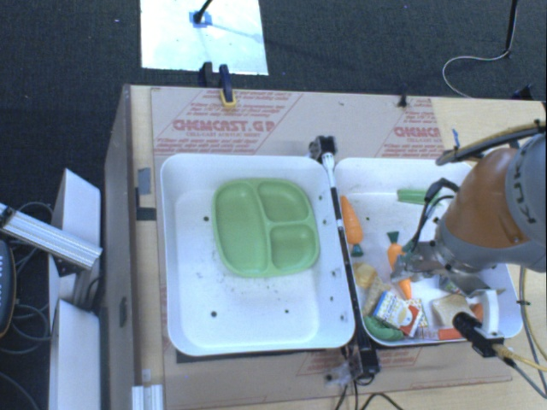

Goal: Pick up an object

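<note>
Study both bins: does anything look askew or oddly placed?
The green divided plate lies alone in the left bin, turned slightly askew to its walls. Every small item crowds the right bin, under the arm.

Arm (491, 207) reaches in from right, wrist bent down, low.

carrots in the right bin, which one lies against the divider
The larger carrot, lying lengthwise along the divider between the bins. The smaller carrot sits nearer the end effector.

My bench (256, 114), topped with printed cardboard, carried two shallow white bins side by side: the left bin (184, 254) and the right bin (376, 182).
</note>
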